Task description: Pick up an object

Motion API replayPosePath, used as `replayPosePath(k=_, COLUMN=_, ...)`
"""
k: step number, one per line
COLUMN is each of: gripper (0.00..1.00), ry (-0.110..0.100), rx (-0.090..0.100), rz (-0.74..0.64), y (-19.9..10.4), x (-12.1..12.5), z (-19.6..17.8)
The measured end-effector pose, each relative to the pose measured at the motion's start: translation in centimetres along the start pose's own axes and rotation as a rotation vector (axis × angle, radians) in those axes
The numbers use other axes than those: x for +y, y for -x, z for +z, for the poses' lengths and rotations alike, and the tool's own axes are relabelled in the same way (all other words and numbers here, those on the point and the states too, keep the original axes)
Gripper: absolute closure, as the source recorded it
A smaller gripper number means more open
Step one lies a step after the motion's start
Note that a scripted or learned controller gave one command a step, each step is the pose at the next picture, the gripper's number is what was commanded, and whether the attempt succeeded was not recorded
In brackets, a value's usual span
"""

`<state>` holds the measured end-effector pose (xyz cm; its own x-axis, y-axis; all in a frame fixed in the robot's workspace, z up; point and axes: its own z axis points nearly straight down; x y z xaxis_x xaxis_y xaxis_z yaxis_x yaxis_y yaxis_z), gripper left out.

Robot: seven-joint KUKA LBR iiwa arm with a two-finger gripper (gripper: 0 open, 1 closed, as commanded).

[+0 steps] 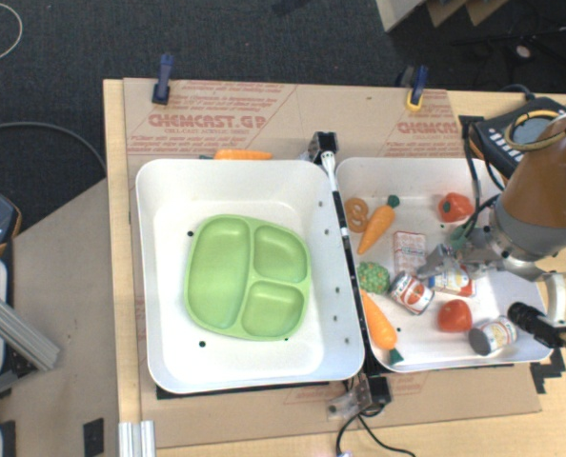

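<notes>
The right bin (426, 166) holds several small objects. Among them are a pretzel (356, 213), a carrot (378, 227), a white packet (409, 250), a green ball (373, 277) and a red-and-white can (413, 293). A second carrot (379, 321) lies at the bin's front left. A tomato (455, 207) sits at the back, another red fruit (455, 315) and a small tin (494, 336) at the front. My gripper (447, 267) is low in the middle of this bin, just right of the can and packet, over a red-and-white item partly hidden beneath it.
The left bin (169, 284) contains a green divided plate (248, 277). An orange piece (243, 155) lies behind that bin on the board. A blue clamp (162, 68) and a yellow clamp (416, 86) hold the board's far edge. The arm's body covers the right bin's right side.
</notes>
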<state>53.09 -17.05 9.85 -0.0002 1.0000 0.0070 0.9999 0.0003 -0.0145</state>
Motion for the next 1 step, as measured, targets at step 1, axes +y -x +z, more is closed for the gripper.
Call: replayPosePath(k=1, gripper=0.0, ry=0.023, rx=-0.012, rz=0.003, y=-5.11, x=-5.04, z=1.2)
